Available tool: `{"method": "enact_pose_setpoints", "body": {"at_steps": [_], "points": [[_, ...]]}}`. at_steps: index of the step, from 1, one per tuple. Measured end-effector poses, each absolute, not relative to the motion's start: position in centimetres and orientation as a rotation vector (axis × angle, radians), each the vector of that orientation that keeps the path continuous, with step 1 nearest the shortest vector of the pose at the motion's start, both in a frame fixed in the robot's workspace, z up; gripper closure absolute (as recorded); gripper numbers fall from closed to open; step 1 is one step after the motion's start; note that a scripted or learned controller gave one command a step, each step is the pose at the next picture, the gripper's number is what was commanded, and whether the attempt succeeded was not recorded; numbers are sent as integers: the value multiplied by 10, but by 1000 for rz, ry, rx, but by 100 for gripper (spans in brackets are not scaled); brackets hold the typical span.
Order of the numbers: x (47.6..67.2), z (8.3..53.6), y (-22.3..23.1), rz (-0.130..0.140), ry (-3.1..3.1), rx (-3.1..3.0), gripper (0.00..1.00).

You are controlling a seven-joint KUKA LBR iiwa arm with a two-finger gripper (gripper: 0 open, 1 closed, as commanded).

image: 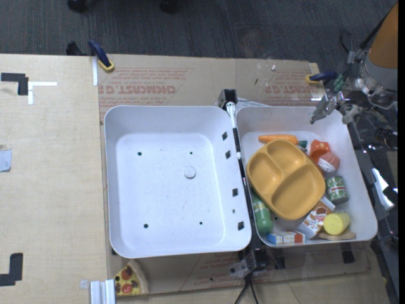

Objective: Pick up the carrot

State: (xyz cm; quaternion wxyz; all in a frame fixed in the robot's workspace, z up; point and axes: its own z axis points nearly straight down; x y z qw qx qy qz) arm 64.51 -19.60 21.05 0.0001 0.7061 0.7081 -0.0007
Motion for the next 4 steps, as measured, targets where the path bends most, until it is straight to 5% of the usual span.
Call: {"method": "enact_pose_setpoints", "body": {"at_steps": [1,2,3,4], "points": [[662,96,-132,8,2203,2234,0],[630,93,-98,0,2160,2277,0],[629,101,-100,-7,2159,2280,100],[647,192,-42,-2,2484,1919,100]]}}
